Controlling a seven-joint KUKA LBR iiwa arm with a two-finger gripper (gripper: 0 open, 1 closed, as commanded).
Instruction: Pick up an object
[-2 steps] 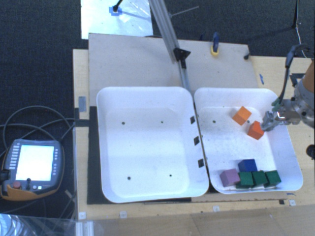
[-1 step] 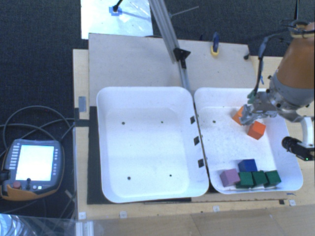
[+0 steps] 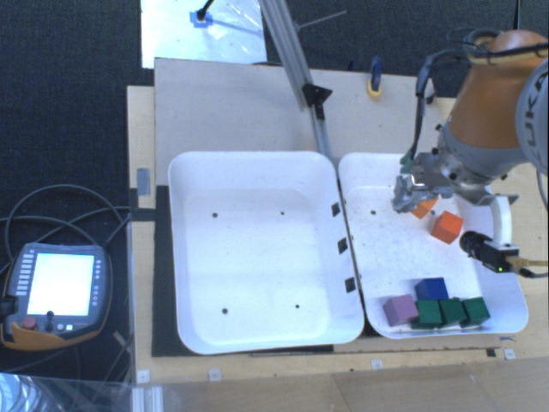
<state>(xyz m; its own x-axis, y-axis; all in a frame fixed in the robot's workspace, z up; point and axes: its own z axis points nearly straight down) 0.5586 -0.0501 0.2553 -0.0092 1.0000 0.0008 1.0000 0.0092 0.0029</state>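
A: Where did we stand with the pick?

B: We were at the approach, by our reading. The pincer [image 3: 412, 197] hung over the far part of the right bin [image 3: 371, 230], low above its floor. A small orange block [image 3: 423, 206] lay right at its tip, partly hidden under the metal.

A: Had we got it?

B: We could not tell. From that angle we could not see whether the block was gripped or merely lay beside the pincer, nor how the pincer was set.

A: What else was there?

B: A larger orange cube [image 3: 446, 227] lay just beside the pincer on the nearer side. Well apart from it, at the bin's near edge, sat a cluster: a blue block [image 3: 431, 287], a purple block [image 3: 399, 309] and green blocks [image 3: 450, 312].

A: And the next move?

B: We judged it called for a firm closing on the small block, then a straight lift, keeping off the cube nearby.
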